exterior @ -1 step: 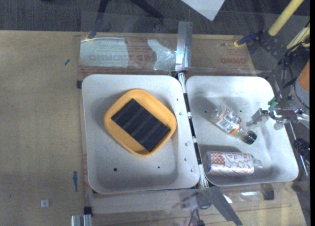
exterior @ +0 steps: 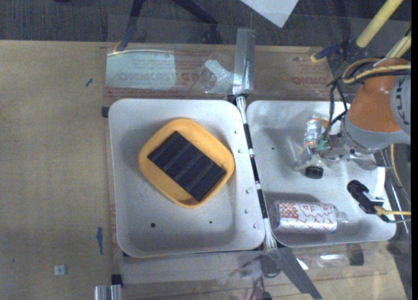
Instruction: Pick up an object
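Tan bench carried two white bins; the gripper hung low in the right bin. Its finger state could not be told. Nearest object: a red-patterned bottle, lying just below the gripper toward the near wall, long axis left-right. The yellow tray sat well apart in the left bin.

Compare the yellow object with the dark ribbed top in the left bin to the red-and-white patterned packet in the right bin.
The yellow object is a broad rounded block with a dark ribbed panel on top; the patterned packet is slimmer and elongated, red-and-white. The yellow object sits mid-bin in the left bin, turned diagonally; the packet lies along the right bin's near edge, roughly parallel to it. Both rest flat, apart from the gripper.
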